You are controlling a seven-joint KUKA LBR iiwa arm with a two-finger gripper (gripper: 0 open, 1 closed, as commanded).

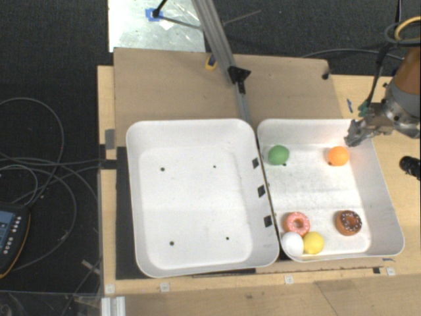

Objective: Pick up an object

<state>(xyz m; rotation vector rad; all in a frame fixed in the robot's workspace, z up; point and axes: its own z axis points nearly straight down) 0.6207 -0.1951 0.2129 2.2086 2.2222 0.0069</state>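
Presently, the gripper [356,134] sits over the upper right corner of the right bin [381,196], reaching in from the right side of the camera view. Whether it is wide, narrow or holding anything cannot be told at this size; nothing is seen gripped.

Nearest item: an orange ball [338,156], round, plain and bright, lying on the bin floor just beside and below-left of the gripper tip. Contact between the two cannot be confirmed.

Other contents of the right bin:
- A green ball [278,155], smooth and round, near the upper left corner, well apart from the orange ball.
- A pink-frosted doughnut [297,223] with a hole at its middle, near the lower left.
- A white ball [292,244] and a yellow ball [314,243], touching or nearly so, just below the pink doughnut against the front wall.
- A chocolate doughnut [348,222] with light sprinkles, at the lower right.

The left bin [141,196] lies alongside, its edge meeting the right bin's.
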